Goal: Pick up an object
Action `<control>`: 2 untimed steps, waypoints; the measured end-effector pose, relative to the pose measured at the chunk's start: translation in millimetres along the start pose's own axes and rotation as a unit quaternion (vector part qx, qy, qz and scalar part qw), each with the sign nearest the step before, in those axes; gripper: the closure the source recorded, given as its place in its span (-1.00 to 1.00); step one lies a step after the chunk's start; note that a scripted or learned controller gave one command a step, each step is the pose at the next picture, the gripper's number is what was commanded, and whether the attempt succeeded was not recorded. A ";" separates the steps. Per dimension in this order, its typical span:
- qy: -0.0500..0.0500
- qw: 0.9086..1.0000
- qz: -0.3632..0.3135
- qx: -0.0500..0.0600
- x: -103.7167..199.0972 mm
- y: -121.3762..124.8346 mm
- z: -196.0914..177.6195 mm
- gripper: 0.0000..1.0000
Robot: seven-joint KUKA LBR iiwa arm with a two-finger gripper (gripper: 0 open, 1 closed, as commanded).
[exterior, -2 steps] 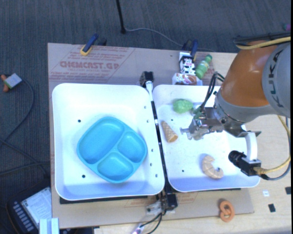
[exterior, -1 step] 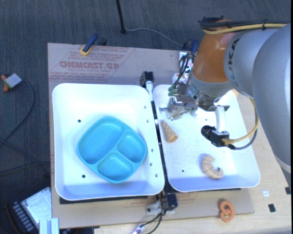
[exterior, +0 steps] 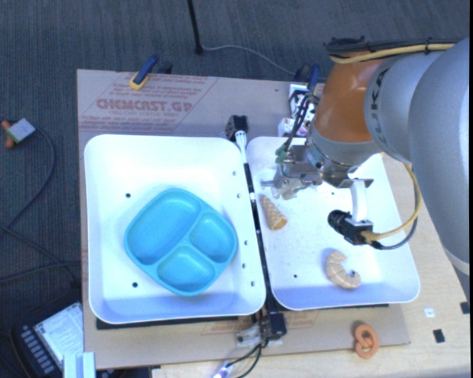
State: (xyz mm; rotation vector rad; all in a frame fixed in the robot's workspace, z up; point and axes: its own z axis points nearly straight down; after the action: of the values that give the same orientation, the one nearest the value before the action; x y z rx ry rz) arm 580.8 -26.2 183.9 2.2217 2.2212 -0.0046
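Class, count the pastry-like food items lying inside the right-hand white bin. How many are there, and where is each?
2. A cone-shaped pastry lies near the right bin's left wall, below the gripper. A croissant lies toward the bin's lower right. The arm may hide others.

A single fixed camera looks down at a slant on the bench (exterior: 142, 101), taking in both white bins whole. The arm (exterior: 426, 109) enters from the right edge, looming near the lens.

Two white bins (exterior: 102, 235), one blue divided plate (exterior: 181, 241), two pastries (exterior: 273, 212).
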 end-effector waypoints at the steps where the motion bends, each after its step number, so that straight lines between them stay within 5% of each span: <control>1: 0.000 1.000 0.000 0.000 -22.6 17.1 -0.2 1.00; 2: 0.001 1.000 -0.001 -0.001 4.9 70.8 -0.5 1.00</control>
State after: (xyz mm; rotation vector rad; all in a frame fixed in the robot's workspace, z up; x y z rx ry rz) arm 651.7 -21.3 184.3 2.2195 2.2226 -0.0006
